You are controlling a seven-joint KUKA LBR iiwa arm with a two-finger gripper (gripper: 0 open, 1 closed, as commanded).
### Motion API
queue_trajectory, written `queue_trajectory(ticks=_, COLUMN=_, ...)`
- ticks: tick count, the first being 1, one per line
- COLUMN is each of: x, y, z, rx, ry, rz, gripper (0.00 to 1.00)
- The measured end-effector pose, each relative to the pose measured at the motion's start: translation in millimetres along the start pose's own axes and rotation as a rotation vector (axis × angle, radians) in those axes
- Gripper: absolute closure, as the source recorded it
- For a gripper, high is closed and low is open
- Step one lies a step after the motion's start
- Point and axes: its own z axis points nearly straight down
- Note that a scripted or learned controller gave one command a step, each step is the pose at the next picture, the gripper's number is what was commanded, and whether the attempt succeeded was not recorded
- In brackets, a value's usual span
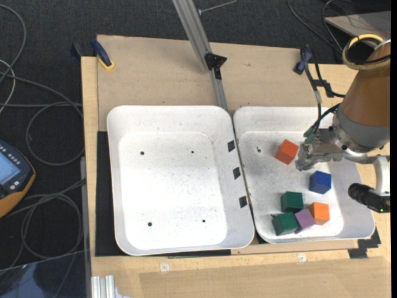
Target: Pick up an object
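While the gripper (308, 156) hovers beside the orange cube (286, 151), grip state unclear, it must descend and grasp.

The gripper (308, 154) hangs low in the right bin (263, 120), just beside an orange-red cube (286, 151). Blue (320, 182), green (291, 201), purple (304, 219) and orange (321, 212) blocks cluster nearer the front rim.

Both white bins (170, 120) look like smooth plastic, kinda speckled with dark flecks. The bench (155, 73) underneath is plain matt wood (plywood-ish). That slanted pole (195, 27) looks like brushed metal, and the floor (43, 73) is rough dark carpet.
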Motion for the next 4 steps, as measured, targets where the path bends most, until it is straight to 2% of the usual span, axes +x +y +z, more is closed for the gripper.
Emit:
queue_trajectory(ticks=1, x=0.1, y=0.7, z=-1.0, rx=0.007, ry=0.001, rz=0.001, gripper=1.00)
queue_trajectory(ticks=2, x=57.5, y=-4.6, z=5.4, rx=0.011, ry=0.005, rz=-0.004, gripper=1.00)
queue_trajectory(ticks=3, x=112.8, y=-1.7, z=-9.0, rx=0.006, ry=0.004, rz=-0.006, gripper=1.00)
queue_trajectory(ticks=4, x=166.4, y=-4.6, z=0.1, rx=0.012, ry=0.004, rz=-0.005, gripper=1.00)
